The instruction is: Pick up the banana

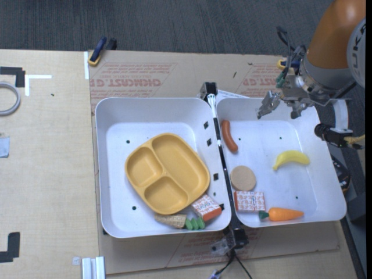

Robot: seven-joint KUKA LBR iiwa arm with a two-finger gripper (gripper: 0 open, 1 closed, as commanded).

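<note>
My tool (pixel 280 104) hovers over the far rim of the right white plastic bin (pixel 325 211), fingers apart and gripping nothing. The curved yellow banana (pixel 292 159) lies alone on that bin's floor, nearer the camera, well apart from the tool, with open space around it for a descent.

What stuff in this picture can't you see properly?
- Arm: cut off by the camera view's right and top edges.
- Gripper: too small and dark to tell how it is set; it sits above the right bin's back edge, apart from the banana.
- Small box: print too small to read.
- Green item by the yellow plate: partly hidden by a small carton.
</note>
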